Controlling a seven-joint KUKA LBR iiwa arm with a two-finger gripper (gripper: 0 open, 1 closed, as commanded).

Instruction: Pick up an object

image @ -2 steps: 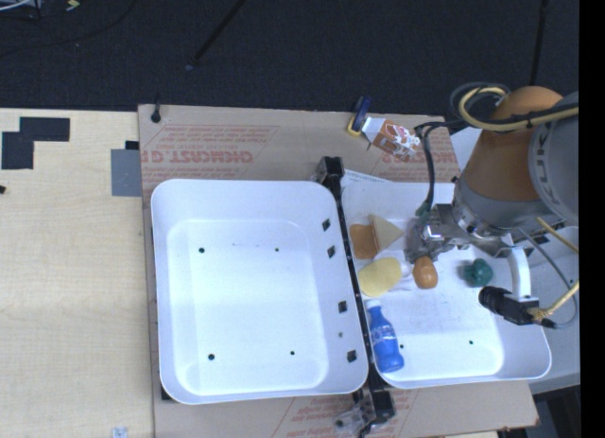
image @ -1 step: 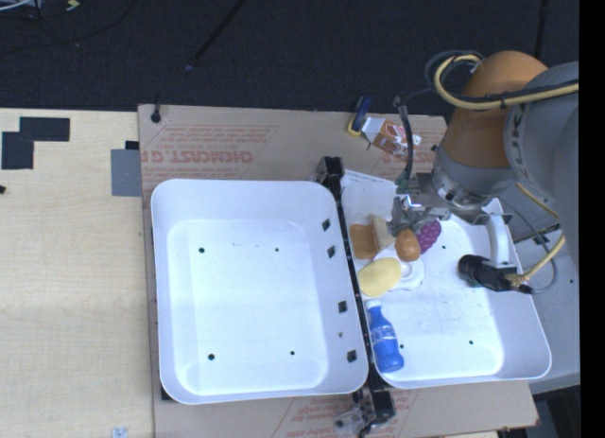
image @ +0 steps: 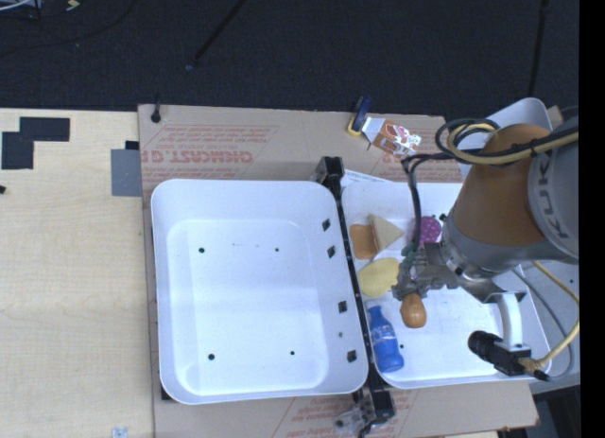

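Observation:
My gripper [image: 411, 287] hangs low over the right bin [image: 454, 356], close to its left side. A small orange-brown oval object [image: 413, 312] lies right at the gripper's tip, on its near side; whether it is gripped I cannot tell. A yellow rounded object [image: 377, 277] lies just left of the gripper. A purple object [image: 430, 229] peeks out behind the wrist. A brown bun-like piece [image: 361, 240] and a pale wedge [image: 387, 231] sit at the bin's far left. A blue bottle [image: 385, 340] lies near the front left corner.
The left bin [image: 180, 237] sits beside the right one, with a black divider strip [image: 342, 266] between them. A small colourful packet [image: 395, 138] and a blue-yellow clip [image: 359, 116] lie on the cardboard behind the bins. The arm's bulk covers the right bin's right half.

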